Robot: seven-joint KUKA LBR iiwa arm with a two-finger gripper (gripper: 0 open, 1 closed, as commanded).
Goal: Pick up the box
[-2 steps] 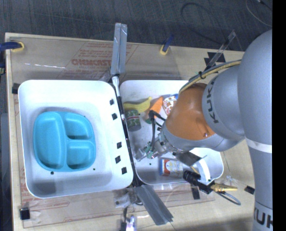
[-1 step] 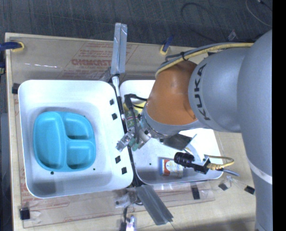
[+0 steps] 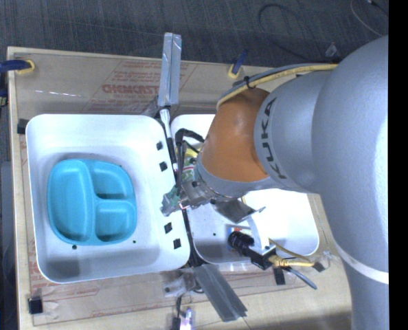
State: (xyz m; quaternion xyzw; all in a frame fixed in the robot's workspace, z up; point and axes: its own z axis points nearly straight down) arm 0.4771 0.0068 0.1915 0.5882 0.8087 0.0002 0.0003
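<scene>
My gripper (image 3: 178, 199) hangs low at the left edge of the right bin (image 3: 295, 215), close to the wall between the two bins. The grey arm with its orange band (image 3: 235, 146) reaches in from the right and covers most of that bin, hiding what lies under it. Only a bare white strip of the bin floor shows to the right of the wrist.
The left bin (image 3: 87, 124) holds a blue plastic tray (image 3: 92, 200) with three compartments, lying left of centre. A metal bar (image 3: 170, 71) stands at the back between the bins and another (image 3: 218, 293) at the front. The wooden bench (image 3: 87, 81) surrounds both bins.
</scene>
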